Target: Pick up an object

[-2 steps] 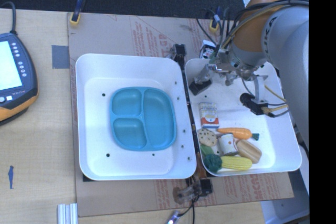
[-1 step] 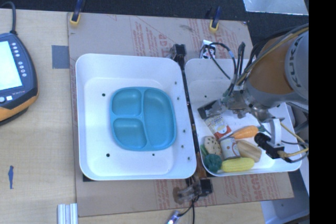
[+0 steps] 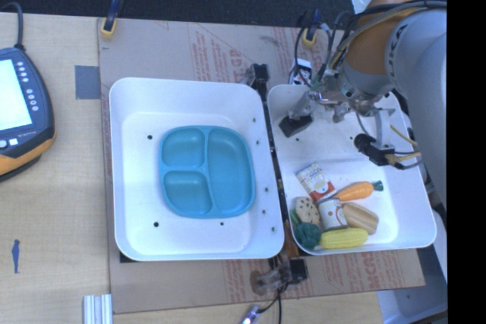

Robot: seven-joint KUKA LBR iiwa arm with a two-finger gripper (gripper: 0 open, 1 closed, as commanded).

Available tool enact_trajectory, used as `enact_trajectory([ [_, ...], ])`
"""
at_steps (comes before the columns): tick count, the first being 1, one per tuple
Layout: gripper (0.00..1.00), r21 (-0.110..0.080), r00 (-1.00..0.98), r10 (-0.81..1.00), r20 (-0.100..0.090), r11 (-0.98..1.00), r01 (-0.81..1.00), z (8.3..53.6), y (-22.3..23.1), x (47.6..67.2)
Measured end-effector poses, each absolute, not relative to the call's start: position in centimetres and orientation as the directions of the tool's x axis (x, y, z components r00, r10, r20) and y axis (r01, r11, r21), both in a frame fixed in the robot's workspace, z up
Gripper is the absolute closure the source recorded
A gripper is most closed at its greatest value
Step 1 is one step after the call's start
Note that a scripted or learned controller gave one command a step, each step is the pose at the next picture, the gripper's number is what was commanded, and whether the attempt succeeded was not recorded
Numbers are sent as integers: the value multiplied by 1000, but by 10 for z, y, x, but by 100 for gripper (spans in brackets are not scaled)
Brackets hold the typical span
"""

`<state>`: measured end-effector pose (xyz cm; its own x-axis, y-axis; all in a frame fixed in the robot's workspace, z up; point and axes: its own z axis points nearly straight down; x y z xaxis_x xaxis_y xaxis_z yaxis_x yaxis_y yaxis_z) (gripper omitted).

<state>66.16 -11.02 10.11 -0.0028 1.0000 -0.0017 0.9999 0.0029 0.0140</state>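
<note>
Yellow plastic corn cob (image 3: 344,239) lying beside orange toy carrot (image 3: 358,190) at near end of right white bin (image 3: 416,233), well apart from gripper (image 3: 328,97), finger state unclear; best descending squarely over one toy.

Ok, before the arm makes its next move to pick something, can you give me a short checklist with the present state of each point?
1. Objects available in right bin: ok; toy carrot, corn cob, small packet lie at its near end.
2. Claw above right bin: ok, over its far end.
3. Claw directly over an object: not ok; the pile lies nearer the camera.
4. Claw fingers open: cannot tell.
5. Blue divided plate in left bin, apart from the arm: ok.
</note>
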Motion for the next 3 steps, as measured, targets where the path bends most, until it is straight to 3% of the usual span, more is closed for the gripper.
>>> enact_trajectory([
  [2, 0, 14, -3, 1000, -5, 3, 1000, 101, -97, 661],
  [3, 0, -2, -5, 1000, 0, 5, 1000, 193, -68, 647],
])
